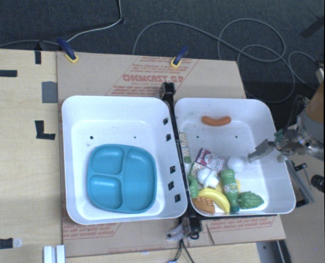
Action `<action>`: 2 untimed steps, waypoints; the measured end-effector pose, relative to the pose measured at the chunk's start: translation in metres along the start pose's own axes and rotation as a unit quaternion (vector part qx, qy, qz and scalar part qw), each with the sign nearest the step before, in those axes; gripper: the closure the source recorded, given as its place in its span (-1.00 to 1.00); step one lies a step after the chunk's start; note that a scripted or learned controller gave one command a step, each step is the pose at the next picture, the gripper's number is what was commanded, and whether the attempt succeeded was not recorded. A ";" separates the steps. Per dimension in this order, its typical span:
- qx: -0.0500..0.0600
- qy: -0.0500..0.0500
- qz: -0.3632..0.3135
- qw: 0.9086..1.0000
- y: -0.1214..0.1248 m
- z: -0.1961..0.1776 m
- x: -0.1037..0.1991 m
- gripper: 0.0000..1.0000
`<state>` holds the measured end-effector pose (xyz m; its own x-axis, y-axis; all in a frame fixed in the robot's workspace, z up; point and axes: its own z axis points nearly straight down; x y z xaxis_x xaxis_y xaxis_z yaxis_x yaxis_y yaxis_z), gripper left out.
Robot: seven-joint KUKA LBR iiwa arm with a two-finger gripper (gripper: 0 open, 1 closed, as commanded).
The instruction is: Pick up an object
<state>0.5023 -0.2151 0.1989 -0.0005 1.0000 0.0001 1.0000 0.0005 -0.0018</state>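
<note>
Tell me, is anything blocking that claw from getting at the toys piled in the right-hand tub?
Nothing visible does. The gripper hangs over the right bin near its right wall, and bare white floor lies between it and the white ball at the near edge of the pile. The sausage lies apart, toward the far wall.

Right bin far half: open but for sausage.
Near corner: crowded with banana, bottle, broccoli.

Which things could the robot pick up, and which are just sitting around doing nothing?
For the job: the gripper, and the toys in the right bin: sausage, banana, green bottle, white ball, broccoli.

Just lying about: blue plate in the left bin, the cardboard sheet, cables, yellow clamps.
</note>
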 end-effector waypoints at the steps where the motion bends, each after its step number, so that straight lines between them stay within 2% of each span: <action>1: 0.000 0.000 -0.001 1.000 -0.003 0.093 0.073 -1.00; 2: -0.008 -0.003 0.001 1.000 -0.014 0.110 0.115 -1.00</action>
<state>0.4878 -0.0999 0.0893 0.0020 1.0000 -0.0065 0.9999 -0.0019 0.0147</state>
